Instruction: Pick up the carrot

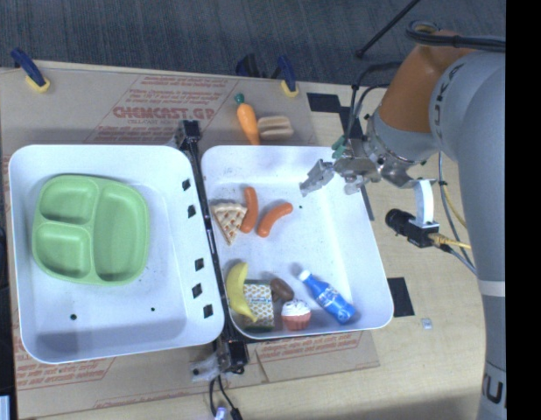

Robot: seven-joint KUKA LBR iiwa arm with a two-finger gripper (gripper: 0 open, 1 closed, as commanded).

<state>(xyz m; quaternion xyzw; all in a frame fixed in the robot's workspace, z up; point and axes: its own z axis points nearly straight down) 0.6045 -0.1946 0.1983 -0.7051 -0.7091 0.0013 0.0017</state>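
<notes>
**Reaching for a Carrot That Lies Outside the Bins**

Hovering over the far right part of the right bin [358, 234], my arm [454, 94] comes in from the right of the view, and my gripper [316, 180] hangs at its end with nothing between its fingers; how far apart they stand I cannot tell. The left bin [25, 304] carries a green divided plate [91, 228]. Below my gripper the right bin holds a banana [236, 289], a blue bottle [326, 297], two sausages [273, 219], a waffle wedge [228, 220] and a cupcake [295, 315].

The carrot [248, 122] rests on the cardboard beyond the right bin's far rim, just beside a small sandwich [275, 128]. Its long axis runs nearly straight away from the camera, green top at the far end, tip pointing back towards the bin.

I judge this the approach: I must travel over the far rim, turn my fingers across that axis, then descend without catching the sandwich.
</notes>
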